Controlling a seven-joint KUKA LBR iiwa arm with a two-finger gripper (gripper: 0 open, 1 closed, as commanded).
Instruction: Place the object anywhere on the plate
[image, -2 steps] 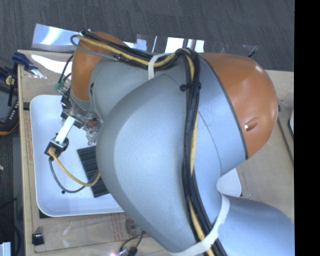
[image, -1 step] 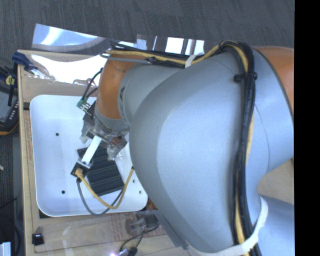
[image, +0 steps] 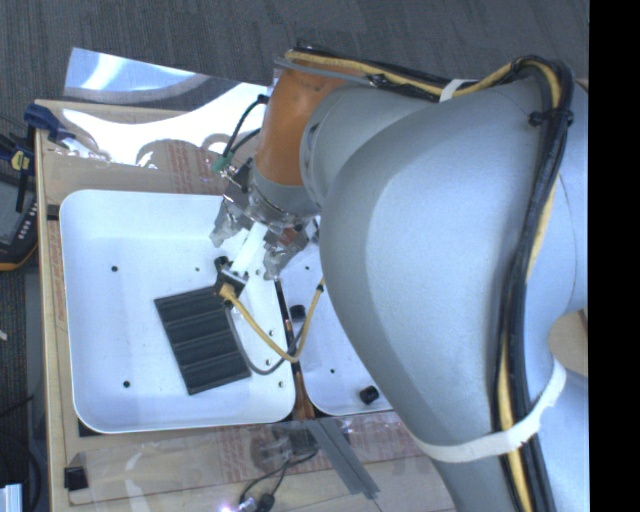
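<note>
Grey arm (image: 440, 230) poises the pincer (image: 245, 250) over the left bin (image: 90, 300); finger spread cannot be told. Dark ribbed plate (image: 200, 340) lies just below-left of it; the object cannot be identified. Best practice: descend squarely above the plate before release.

place: robot lab | signs: grey industrial arm (image: 450, 250) is reaching over white bins (image: 100, 300) on wooden bench (image: 150, 470) | cables (image: 270, 350) are hanging loose
</note>
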